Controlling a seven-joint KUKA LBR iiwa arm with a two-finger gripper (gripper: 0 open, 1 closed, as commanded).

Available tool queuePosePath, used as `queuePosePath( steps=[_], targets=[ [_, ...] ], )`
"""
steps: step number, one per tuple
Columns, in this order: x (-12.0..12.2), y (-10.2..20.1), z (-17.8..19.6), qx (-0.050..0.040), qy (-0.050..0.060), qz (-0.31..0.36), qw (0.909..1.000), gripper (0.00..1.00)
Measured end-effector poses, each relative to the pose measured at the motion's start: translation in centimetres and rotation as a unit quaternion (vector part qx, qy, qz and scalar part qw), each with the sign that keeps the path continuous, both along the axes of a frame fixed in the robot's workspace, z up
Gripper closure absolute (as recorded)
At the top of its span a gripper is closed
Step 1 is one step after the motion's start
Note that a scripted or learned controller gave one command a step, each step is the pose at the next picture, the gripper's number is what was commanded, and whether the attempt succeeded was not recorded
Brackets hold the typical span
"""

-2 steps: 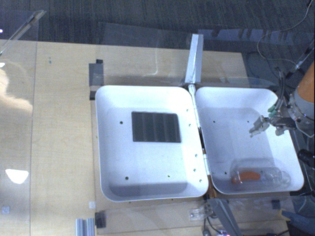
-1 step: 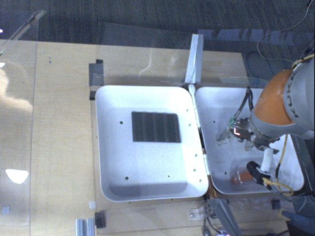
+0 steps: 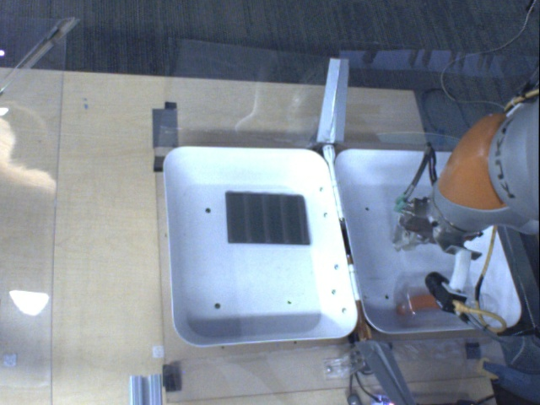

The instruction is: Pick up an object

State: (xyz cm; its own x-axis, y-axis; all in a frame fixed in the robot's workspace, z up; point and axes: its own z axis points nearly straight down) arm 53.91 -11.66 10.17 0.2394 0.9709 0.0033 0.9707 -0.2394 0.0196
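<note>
Gripper [image 3: 412, 230] low in right bin [image 3: 371, 226]; finger state unclear. Reddish object [image 3: 415, 302] at 6 o'clock; centre over it before closing.

Grey iiwa arm [image 3: 516, 171] at right edge of frame, rounded housing, smooth matte shell. Broad orange band [image 3: 469, 175] above wrist, domed, glossy highlight on top. Below band: grey wrist section, then cluttered metallic flange block [image 3: 415, 224] at centre right, silver with small dark fittings, a speck of green on its upper left. Thin black cables looping from flange up past orange band. White link [image 3: 461, 270] running down from wrist toward lower right. Black rounded tip [image 3: 438, 288] at its end, small orange-red accent beside it. Yellow cable [image 3: 481, 298] curling along lower right, alongside a black one. Fine detail of screws and markings too blurred to read.
</note>
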Motion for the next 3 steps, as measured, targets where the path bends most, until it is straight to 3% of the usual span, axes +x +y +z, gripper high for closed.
queuePosePath(
  steps=[1,2,3],
  targets=[
    [0.0,0.0,0.0,0.0,0.0,0.0,1.0,0.0],
    [3.6,-7.5,-1.2,-0.0002,0.008,0.016,0.9998,0.0],
    [0.0,-8.1,9.1,-0.0009,0.007,0.041,0.9992,0.0]
  ],
)
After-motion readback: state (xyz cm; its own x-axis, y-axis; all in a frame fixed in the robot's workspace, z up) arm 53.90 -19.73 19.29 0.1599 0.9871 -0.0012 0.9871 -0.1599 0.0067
